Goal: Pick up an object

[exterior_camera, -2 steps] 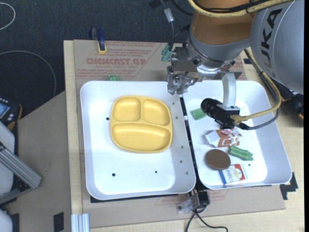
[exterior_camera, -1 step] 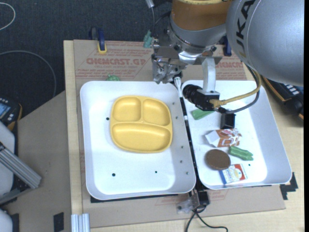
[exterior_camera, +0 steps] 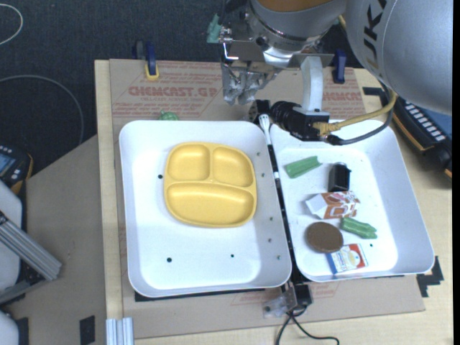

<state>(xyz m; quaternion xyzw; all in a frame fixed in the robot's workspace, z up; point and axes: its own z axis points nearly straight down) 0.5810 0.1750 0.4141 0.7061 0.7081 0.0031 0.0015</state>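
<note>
My gripper [exterior_camera: 242,86] hangs high over the brown board behind the bins, near the back edge where the two bins meet. Nothing shows in it. The left bin [exterior_camera: 144,221] holds a yellow divided plate [exterior_camera: 210,185]. In the right bin [exterior_camera: 402,214] lie a green strip [exterior_camera: 302,166], a small black block [exterior_camera: 338,177], a crumpled white and red wrapper [exterior_camera: 333,205], a second green piece [exterior_camera: 359,228], a brown disc [exterior_camera: 324,237] and a small white, red and blue packet [exterior_camera: 347,259].
The arm's large grey body [exterior_camera: 410,34] fills the upper right, above the right bin's back corner. A small green bit [exterior_camera: 169,116] lies on the board just behind the left bin. A blue clamp [exterior_camera: 150,57] grips the board's back edge.
</note>
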